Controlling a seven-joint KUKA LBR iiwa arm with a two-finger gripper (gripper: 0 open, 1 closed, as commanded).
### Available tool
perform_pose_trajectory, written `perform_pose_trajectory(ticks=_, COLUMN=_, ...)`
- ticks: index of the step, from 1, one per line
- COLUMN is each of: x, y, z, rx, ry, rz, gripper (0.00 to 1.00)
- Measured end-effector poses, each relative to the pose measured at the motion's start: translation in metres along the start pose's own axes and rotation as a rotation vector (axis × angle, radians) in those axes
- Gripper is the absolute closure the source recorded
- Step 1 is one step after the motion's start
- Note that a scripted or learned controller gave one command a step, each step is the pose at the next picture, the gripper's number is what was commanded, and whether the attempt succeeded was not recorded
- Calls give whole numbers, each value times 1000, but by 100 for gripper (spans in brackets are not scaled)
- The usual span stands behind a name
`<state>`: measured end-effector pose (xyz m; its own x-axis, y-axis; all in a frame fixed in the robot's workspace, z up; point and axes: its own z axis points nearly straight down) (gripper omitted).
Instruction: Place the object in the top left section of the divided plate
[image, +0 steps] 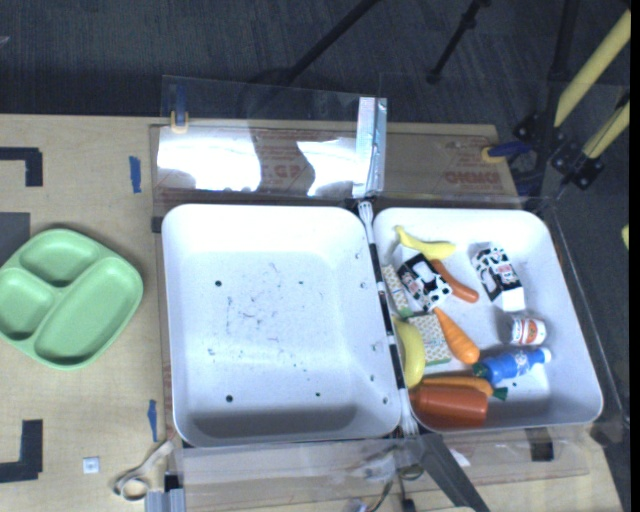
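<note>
1. The plate, green and divided, lies on the bench at nine o'clock, well apart from both bins. Its top left section is the small well toward its ten o'clock edge.
2. The left bin separates the plate from the right bin at three o'clock, which holds every candidate for "the object".
3. That heap includes a banana at twelve o'clock, a carrot near the middle, a sausage at six o'clock, a cow carton at two o'clock, a can and a blue bottle.
4. The task does not say which item is meant, so the target is a guess.
5. No picture lets me judge the gripper, so whether it is open or holding anything cannot be told.
6. The step in hand looks like the first pick. I would favour the can or carton (they stand clear of neighbours), approaching straight down.
7. Avoid the crowded nine o'clock side of the right bin, where toys touch and overlap.
8. Carry high over the left bin and release low over the small well.
</note>
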<state>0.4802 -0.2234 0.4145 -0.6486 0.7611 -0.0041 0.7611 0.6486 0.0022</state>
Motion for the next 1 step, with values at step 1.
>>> perform_pose_trajectory(ticks=1, x=0, y=0, z=-20, rx=1, ry=1, rz=287, gripper=100)
